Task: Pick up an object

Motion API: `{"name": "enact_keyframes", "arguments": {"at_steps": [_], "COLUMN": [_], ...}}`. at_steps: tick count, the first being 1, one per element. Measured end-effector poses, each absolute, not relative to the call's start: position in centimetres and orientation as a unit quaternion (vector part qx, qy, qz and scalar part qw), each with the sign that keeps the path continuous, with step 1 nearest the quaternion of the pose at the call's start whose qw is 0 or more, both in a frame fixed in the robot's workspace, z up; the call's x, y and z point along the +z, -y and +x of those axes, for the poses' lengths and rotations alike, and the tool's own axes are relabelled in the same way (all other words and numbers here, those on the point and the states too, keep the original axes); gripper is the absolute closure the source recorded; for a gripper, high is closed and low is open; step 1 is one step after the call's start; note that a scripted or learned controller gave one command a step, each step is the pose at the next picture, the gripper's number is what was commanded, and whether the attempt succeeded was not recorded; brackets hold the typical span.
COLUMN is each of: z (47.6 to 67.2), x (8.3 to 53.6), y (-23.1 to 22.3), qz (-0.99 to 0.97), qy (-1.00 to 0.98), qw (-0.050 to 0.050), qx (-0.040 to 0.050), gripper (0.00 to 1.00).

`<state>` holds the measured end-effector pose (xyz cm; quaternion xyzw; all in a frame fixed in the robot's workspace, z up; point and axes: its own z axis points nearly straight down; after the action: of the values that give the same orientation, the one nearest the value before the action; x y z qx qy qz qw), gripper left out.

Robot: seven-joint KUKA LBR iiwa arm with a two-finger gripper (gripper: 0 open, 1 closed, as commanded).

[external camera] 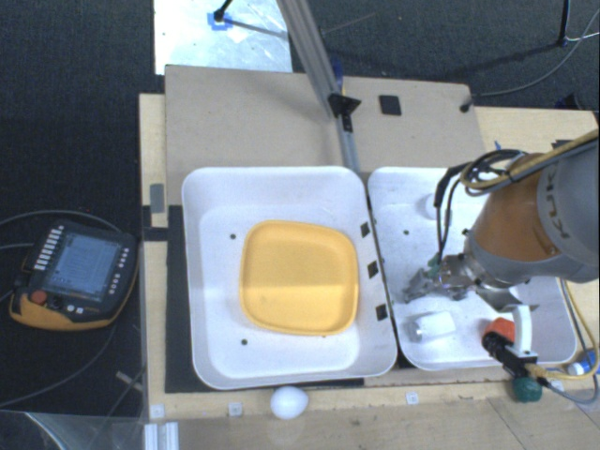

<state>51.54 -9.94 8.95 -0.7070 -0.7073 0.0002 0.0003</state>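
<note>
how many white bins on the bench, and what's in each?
2. Left bin holds a yellow square plate. Right bin holds a small white object and an orange-and-white item, with the gripper inside. The arm may hide more.

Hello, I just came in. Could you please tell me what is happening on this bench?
A grey robot arm with an orange band reaches in from the right, over the right bin. Its end effector is low inside that bin, just above a small white object on the bin floor. An orange piece lies beside that object. The left bin holds a yellow square plate. A white egg-shaped object sits on the bench in front of the bins. Nothing visibly sits between the fingers.
</note>
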Motion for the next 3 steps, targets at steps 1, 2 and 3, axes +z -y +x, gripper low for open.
{"name": "enact_keyframes", "arguments": {"at_steps": [1,2,3], "z": [51.6,51.2,51.3], "x": [10.1,15.8,21.6], "y": [10.0,9.3,8.4], "qz": [-0.707,-0.707,-0.707], "qy": [0.707,0.708,0.708], "qw": [-0.001,-0.002,-0.002], "qx": [-0.0004,-0.0016,-0.0018], "gripper": [1.00,1.00,1.00]}}
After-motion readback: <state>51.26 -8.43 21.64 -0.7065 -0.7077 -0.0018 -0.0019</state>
